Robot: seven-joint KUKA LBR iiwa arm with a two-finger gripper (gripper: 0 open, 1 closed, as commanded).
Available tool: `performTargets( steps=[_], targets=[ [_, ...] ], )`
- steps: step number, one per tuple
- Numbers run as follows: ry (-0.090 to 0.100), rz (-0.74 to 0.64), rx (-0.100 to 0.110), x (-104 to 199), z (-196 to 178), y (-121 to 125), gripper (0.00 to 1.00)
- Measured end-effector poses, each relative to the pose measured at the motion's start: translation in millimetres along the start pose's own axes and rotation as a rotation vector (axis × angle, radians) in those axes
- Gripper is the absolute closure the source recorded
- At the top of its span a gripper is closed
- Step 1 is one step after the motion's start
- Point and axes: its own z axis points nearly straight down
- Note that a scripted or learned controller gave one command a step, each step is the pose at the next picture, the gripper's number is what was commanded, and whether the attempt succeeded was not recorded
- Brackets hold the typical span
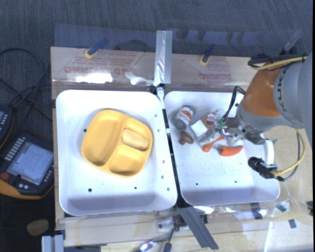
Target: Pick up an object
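A slanted overhead view of a bench with two shallow white bins side by side. At the far left, on the dark floor, lie two handheld control pendants [22, 164] with cables.

The left bin [68, 193] holds a yellow divided tray [116, 142], tilted a little, with three sections. A pale tan block [135, 138] sits in its right-hand section.

The right bin [226, 185] holds a cluster of small things in its upper half. Leftmost is a small can [183, 117] lying on its side, near the bin's left wall. Just below it is a small brown piece [186, 137]. Beside these is a white packet [201, 127] and a mixed red, green and white item [215, 118]. Lower down are a small orange piece [210, 144] and an orange carrot-like object [230, 150], close together.

The gripper [230, 134] hovers low over this cluster, right above the orange objects, at the end of the grey arm [289, 96] with its orange band, reaching in from the right. Whether it is open or closed, or has hold of anything, cannot be told from this angle.
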Motion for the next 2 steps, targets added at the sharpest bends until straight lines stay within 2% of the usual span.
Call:
performTargets(
  steps=[1, 2],
  targets=[
    [0.001, 0.000, -0.002, 0, -10, 1, 1.00],
    [0.002, -0.003, 0.011, 77, -109, 27, 1.00]
  ],
)
